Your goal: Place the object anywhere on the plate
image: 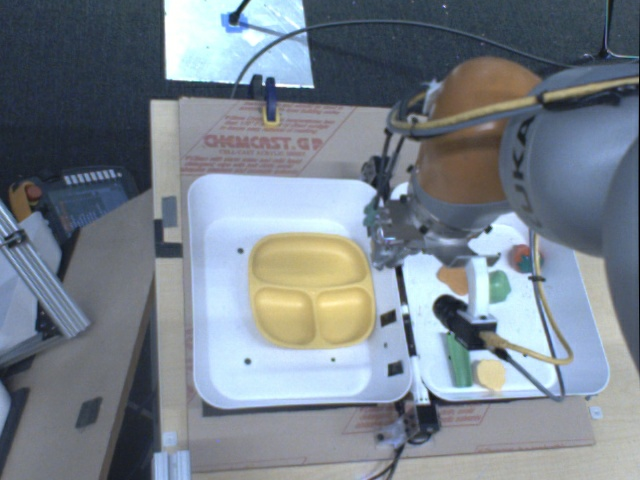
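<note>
A yellow plate (305, 290) with three compartments lies in the middle of the left white bin (215, 268). My gripper (383, 243) hangs over the divide between the two bins, just off the plate's upper right corner. The wrist and the orange band hide most of it. In the right bin (585, 353), below the arm, lie a green stick (458, 360), a pale yellow round piece (490, 374), an orange piece (455, 280), a green piece (497, 286) and a small red-and-green piece (520, 259). I see nothing lying on the plate.
The bulky arm covers the upper part of the right bin. Both bins rest on a cardboard sheet (270, 138) on the bench. A metal plate (235, 28) lies on the dark floor beyond the bench.
</note>
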You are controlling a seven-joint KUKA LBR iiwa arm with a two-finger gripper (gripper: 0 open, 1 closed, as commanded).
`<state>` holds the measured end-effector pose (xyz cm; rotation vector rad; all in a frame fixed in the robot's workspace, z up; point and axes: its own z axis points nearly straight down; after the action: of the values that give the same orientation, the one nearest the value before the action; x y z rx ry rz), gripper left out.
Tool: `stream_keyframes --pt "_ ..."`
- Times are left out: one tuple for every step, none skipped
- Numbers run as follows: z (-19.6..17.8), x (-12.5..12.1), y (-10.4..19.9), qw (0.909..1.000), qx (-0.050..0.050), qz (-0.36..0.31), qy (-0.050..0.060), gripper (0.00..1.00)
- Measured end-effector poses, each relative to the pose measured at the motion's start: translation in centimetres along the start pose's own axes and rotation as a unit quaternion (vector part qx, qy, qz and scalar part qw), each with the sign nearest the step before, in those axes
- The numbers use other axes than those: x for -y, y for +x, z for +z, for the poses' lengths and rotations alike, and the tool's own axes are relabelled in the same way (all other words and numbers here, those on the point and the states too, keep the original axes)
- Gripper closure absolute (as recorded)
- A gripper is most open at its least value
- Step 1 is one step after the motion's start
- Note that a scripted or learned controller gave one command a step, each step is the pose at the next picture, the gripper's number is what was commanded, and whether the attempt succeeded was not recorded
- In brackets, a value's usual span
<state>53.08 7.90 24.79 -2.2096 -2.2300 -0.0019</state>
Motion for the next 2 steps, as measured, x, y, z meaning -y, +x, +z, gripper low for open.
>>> stream_keyframes --pt "1.9 0.7 5.6 1.0000 0.000 0.000 0.001 1.00" --pt "2.1 1.0 11.3 1.0000 0.000 -0.001 -0.001 1.00"
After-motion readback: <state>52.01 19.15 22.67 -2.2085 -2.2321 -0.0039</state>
